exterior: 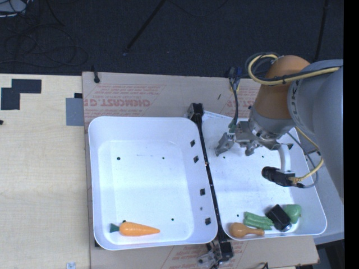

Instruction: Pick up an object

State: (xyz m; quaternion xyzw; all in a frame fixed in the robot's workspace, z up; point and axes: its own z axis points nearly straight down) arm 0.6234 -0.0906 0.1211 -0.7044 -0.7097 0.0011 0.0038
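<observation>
Two bins side by side on the bench, left bin (pixel 106 150) and right bin (pixel 314 206) touching along a shared middle edge. In the left bin, a carrot (pixel 137 228) near the front edge. In the right bin, gripper (pixel 238 142) over the back left part, with a pear (pixel 245 230), a pepper (pixel 258 221), a block (pixel 278 216) and a leafy piece (pixel 292 210) clustered at the front.
</observation>
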